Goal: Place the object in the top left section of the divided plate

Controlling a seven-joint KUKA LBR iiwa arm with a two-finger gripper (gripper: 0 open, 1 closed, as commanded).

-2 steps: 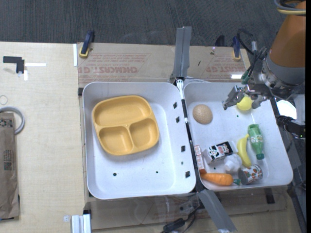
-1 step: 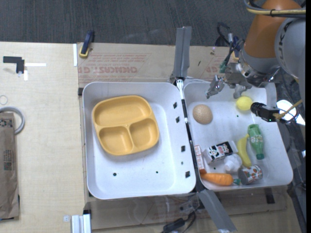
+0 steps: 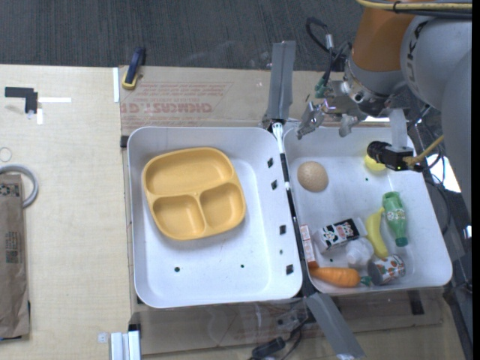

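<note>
A yellow divided plate (image 3: 194,228) lies in the left bin (image 3: 217,276), with one wide section at the back and two smaller ones in front; nothing lies in any section. My gripper (image 3: 327,124) hangs open over the back left corner of the right bin (image 3: 427,223), with nothing between its fingers. A beige egg-shaped object (image 3: 313,176) rests just below and slightly left of the gripper, apart from it.
The right bin also holds a small black and white carton (image 3: 340,233), a banana (image 3: 376,234), a green bottle (image 3: 395,217), a carrot (image 3: 335,277), a can (image 3: 387,269) and a small yellow thing (image 3: 374,163). A grey divider (image 3: 282,88) stands between the bins.
</note>
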